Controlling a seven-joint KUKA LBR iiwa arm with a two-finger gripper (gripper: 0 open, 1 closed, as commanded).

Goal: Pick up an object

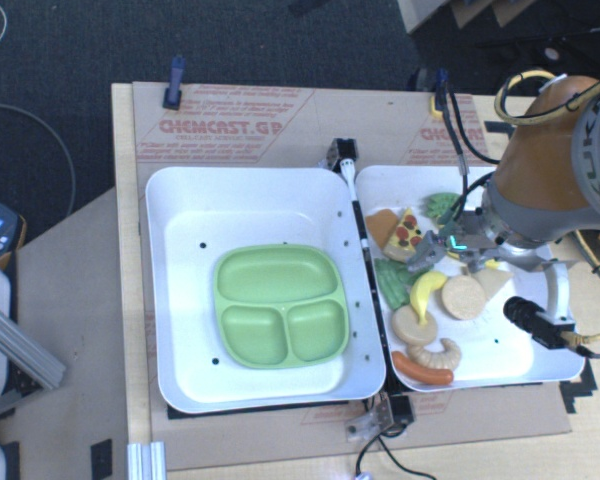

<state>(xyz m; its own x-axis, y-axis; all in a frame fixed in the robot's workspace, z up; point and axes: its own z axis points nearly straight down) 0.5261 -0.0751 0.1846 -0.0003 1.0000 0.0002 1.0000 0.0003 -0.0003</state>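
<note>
Robot arm over the toy food bin
The pincer (450, 243) hangs low by the pizza slice (407, 234) in the right bin (540, 363); open or closed, I cannot tell. The green plate (278, 303) lies in the left bin (180, 268)

The arm (545, 158) enters from three o'clock, its orange band uppermost and grey wrist bent down toward eight o'clock. The pincer (432, 251) hangs low at its tip, pointing the same way.

2 white bins (170, 268) sit on the bench, 1 green divided tray (278, 303) in the bin left of the gripper (442, 250). Below the gripper lie 1 banana (426, 290), 1 sausage (421, 370) and 1 shrimp (442, 352).
</note>
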